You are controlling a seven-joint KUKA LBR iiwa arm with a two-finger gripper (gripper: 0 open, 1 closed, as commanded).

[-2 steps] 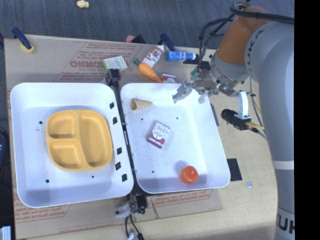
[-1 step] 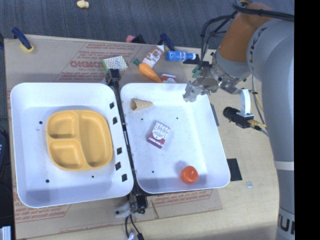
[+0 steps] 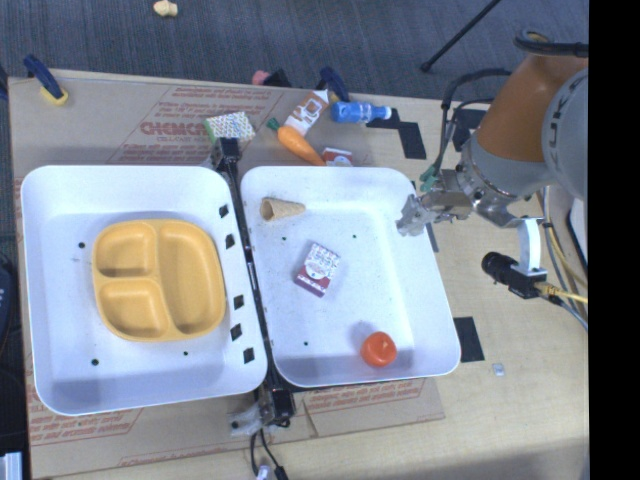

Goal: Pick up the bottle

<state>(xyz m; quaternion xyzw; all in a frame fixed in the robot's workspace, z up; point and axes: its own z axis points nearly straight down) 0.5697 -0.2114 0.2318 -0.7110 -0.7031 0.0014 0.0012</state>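
1. Left bin (image 3: 40, 298): a shallow white tray filling the left half of the frame; a yellow divided plate (image 3: 158, 278) with three compartments lies inside it, left of centre.
2. Cardboard sheet (image 3: 130, 128): lies under both bins; a small patterned packet (image 3: 229, 126) rests on it above the left bin's upper right corner.
3. Right bin (image 3: 430, 298): touches the left bin along a clipped seam. It holds a tan cone (image 3: 282, 208) near its upper left, a small red-and-white carton (image 3: 317, 269) at centre, and an orange round object (image 3: 378, 349) near the lower right.
4. Objects above the right bin, outside it: a carrot-like orange item (image 3: 299, 145), a white-and-orange bottle (image 3: 306, 113), and, just to its right, a blue bottle (image 3: 359, 113) lying on its side.
5. Gripper (image 3: 412, 218): sits over the right bin's right rim, well apart from both bottles; the view is too blurred here to tell whether the fingers are apart or together.
6. Arm (image 3: 525, 108): enters from the upper right of the frame.
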